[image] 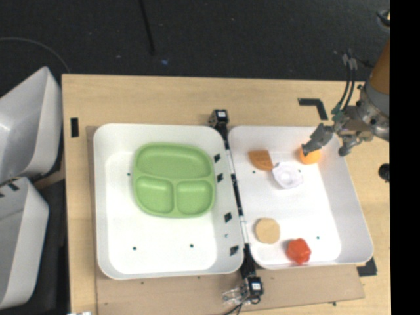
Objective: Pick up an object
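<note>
A: Nearest item first: red object (298, 251) is sitting at the near edge of the right bin (351, 202), with a round tan disc (267, 230) just left of it and slightly farther in.

B: Far end of that bin?

A: Brown wedge-like piece (261, 159) is lying near the divider, a white crumpled thing (287, 175) is resting just right of it, and an orange block (311, 154) is sitting at the far right.

B: Claw?

A: Gripper (332, 140) is hanging over the bin's far right corner. 2 fingers are looking spread; the left one is touching or overlapping the orange block, the other is standing apart to its right. Block isn't sitting between them, so nothing pinched.

B: Left side?

A: Left bin (111, 241) is holding 1 green plate (174, 179) with 3 compartments, lying flat toward the far half.
</note>
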### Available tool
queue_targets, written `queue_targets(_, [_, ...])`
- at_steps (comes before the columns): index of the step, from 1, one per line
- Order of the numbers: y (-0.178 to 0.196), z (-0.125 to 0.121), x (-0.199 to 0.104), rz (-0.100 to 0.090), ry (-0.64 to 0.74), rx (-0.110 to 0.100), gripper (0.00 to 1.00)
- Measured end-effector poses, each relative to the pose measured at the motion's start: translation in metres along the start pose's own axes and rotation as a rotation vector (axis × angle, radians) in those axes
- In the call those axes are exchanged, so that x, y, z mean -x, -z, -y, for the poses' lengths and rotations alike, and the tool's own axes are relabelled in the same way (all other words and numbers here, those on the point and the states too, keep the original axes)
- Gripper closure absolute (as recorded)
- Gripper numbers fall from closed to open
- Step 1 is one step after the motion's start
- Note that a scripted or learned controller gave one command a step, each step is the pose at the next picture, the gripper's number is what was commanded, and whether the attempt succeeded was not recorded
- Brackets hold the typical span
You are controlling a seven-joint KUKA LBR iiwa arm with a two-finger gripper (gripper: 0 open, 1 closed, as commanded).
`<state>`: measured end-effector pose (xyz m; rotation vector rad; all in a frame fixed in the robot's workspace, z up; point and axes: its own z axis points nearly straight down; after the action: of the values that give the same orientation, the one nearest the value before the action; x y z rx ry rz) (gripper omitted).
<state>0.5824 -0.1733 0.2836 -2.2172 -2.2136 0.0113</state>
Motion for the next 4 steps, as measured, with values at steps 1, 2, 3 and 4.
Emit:
queue_targets(1, [0.007, -0.002, -0.001, 0.003, 0.003, 0.012, 0.0])
queue_targets(2, [-0.045, 0.006, -0.006, 0.002, 0.001, 0.008, 0.0])
queue_targets(3, [-0.107, 0.001, -0.005, 0.002, -0.001, 0.008, 0.0])
queue_targets(4, [-0.169, 0.001, -0.009, 0.001, -0.004, 0.007, 0.0])
